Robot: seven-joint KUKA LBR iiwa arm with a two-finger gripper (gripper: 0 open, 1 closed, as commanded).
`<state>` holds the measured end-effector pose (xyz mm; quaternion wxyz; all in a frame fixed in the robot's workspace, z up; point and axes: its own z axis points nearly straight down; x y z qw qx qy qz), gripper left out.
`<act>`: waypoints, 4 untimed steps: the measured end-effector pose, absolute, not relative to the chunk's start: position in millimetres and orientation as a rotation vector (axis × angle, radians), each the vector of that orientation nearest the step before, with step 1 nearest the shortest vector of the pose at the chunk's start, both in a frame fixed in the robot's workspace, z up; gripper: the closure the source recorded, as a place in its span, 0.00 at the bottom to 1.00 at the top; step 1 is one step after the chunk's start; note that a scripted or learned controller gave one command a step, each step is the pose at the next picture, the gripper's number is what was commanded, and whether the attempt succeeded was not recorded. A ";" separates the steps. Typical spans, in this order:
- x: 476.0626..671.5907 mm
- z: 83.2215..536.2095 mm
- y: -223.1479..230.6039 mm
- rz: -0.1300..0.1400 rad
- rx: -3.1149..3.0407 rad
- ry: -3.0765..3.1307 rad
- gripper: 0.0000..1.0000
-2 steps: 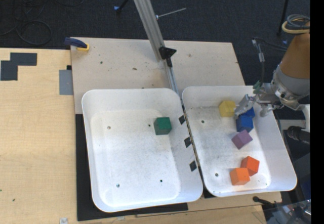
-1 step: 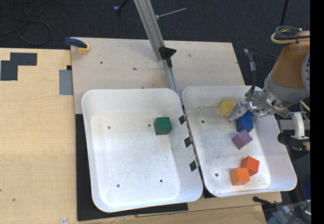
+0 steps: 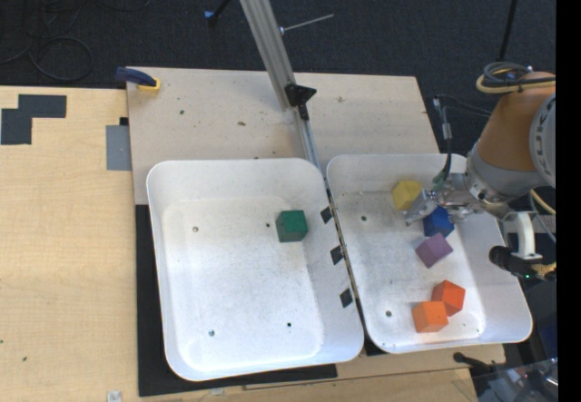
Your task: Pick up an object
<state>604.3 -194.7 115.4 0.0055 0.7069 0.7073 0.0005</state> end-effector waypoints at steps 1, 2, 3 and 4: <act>606.3 129.5 -195.0 0.010 2.214 2.210 1.00; 597.9 186.2 -199.9 0.002 2.224 2.214 1.00; 594.0 232.5 -194.2 0.002 2.219 2.220 1.00; 586.9 292.6 -195.4 0.004 2.217 2.219 1.00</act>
